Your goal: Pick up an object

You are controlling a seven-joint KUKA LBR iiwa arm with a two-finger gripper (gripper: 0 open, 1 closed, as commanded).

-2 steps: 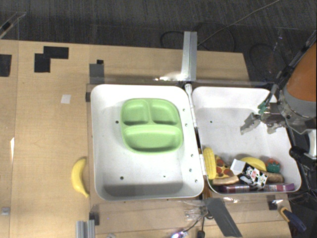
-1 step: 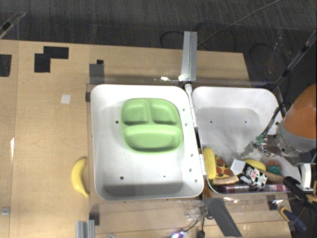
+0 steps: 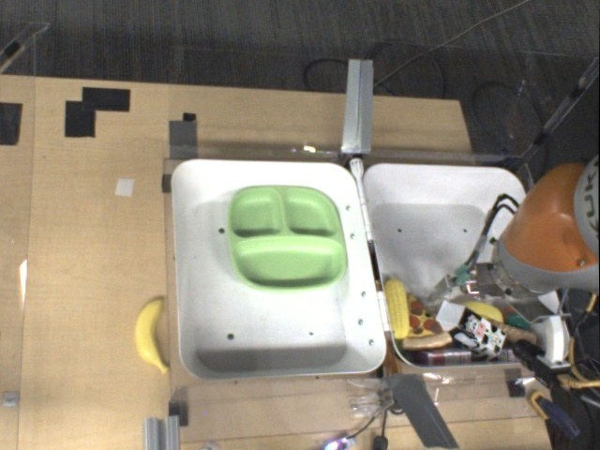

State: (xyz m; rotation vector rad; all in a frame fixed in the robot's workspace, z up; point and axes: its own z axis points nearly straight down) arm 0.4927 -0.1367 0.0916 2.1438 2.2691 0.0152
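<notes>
Left bin [image 3: 202, 251]: plain white
Right bin [image 3: 422, 204]: plain white
Divided tray [image 3: 285, 235]: light green, 3 compartments, no pattern
Banana [image 3: 150, 334]: yellow, on the surface beside the left bin
Corn cob [image 3: 397, 308]: yellow, rows of kernels
Pizza slice [image 3: 427, 325]: tan with red spots
Surface [image 3: 84, 251]: pale wood tone, with black blocky marks [image 3: 94, 109] at its far left
Arm [image 3: 553, 228]: orange band, grey below
Floor [image 3: 187, 17]: dark grey carpet with a fine weave
</notes>
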